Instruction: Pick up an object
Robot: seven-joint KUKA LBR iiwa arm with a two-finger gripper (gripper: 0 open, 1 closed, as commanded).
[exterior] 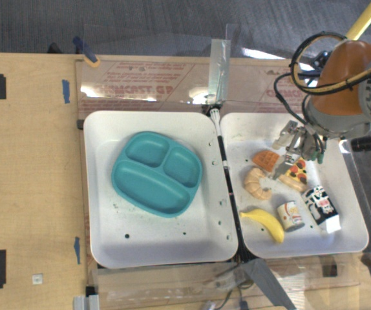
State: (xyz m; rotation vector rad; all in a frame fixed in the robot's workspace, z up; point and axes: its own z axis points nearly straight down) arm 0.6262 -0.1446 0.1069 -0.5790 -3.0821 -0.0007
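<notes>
Banana (265, 223) frontmost, can (291, 215), croissant (257, 181), carton (321, 208), pincer (287, 157) over waffle (265, 159)

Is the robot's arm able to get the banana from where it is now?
Probably yes. The banana lies in the open at the front of the right bin, nothing on top of it. The gripper hangs over the same bin, farther back.

You see the pincer (293, 148) low over the right bin (357, 234), above a waffle (265, 159) and pizza slice (295, 174). A croissant (256, 182), banana (265, 223), can (290, 215) and milk carton (321, 207) lie nearby. The left bin (101, 237) holds a teal divided plate (157, 172).
</notes>
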